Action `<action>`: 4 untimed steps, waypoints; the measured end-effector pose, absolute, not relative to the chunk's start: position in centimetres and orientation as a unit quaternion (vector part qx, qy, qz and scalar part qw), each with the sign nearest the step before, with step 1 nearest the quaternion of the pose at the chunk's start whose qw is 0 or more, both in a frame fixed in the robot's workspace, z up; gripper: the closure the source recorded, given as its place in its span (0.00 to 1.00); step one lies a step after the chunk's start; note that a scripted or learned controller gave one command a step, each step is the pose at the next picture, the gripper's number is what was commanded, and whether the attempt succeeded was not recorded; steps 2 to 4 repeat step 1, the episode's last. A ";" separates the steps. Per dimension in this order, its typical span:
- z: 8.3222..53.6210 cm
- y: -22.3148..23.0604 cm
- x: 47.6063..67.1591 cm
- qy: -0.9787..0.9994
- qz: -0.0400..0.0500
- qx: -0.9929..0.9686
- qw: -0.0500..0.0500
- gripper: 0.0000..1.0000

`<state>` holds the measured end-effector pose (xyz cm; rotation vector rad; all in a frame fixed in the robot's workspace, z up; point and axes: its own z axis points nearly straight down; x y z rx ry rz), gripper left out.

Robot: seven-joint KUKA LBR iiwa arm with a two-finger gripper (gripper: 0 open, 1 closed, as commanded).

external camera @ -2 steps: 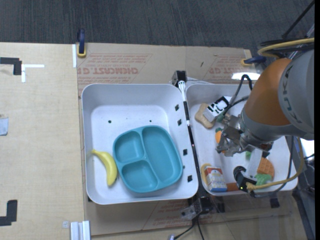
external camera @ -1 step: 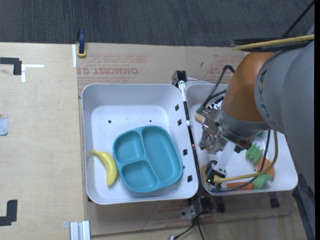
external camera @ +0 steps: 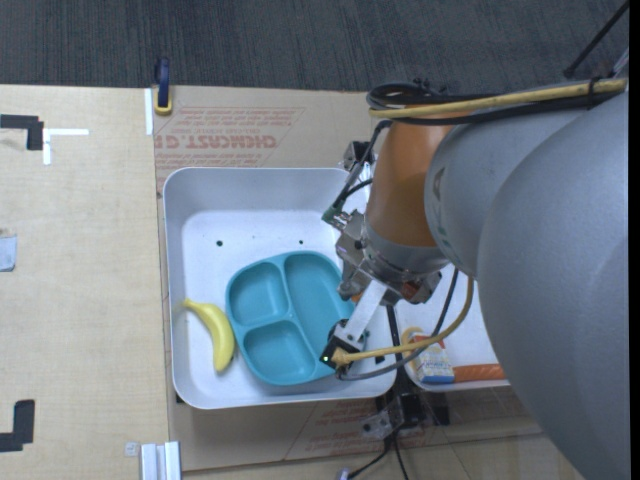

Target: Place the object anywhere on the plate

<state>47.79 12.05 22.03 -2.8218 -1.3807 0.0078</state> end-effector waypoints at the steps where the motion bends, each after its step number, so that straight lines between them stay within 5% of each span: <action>1: 22.0 12.0 47.8 -0.440 0.002 -0.898 0.000 0.00; 4: 22.0 12.0 47.8 -0.440 0.002 -0.898 0.000 0.00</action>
